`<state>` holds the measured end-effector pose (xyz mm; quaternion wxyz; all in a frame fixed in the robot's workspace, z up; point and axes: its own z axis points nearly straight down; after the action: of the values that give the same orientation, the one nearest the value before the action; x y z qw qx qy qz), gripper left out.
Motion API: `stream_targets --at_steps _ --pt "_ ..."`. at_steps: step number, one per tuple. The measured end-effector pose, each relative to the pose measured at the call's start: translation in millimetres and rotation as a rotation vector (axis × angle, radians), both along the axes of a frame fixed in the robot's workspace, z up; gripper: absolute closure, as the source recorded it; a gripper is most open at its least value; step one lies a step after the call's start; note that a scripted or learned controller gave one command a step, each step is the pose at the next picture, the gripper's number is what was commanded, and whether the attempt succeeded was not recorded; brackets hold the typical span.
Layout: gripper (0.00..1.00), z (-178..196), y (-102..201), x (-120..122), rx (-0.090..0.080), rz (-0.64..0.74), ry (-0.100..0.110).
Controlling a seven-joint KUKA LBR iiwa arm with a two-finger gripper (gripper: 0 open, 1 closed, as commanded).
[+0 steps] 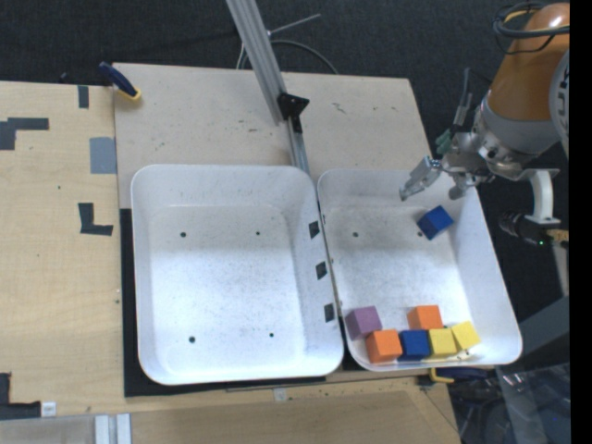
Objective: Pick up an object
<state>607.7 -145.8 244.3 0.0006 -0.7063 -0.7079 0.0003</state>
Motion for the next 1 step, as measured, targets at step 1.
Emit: stream_targets --at_steps 1 --pt "0.0 -81.3 -63.5 -12.9 -0.002 -0.007 0.009"
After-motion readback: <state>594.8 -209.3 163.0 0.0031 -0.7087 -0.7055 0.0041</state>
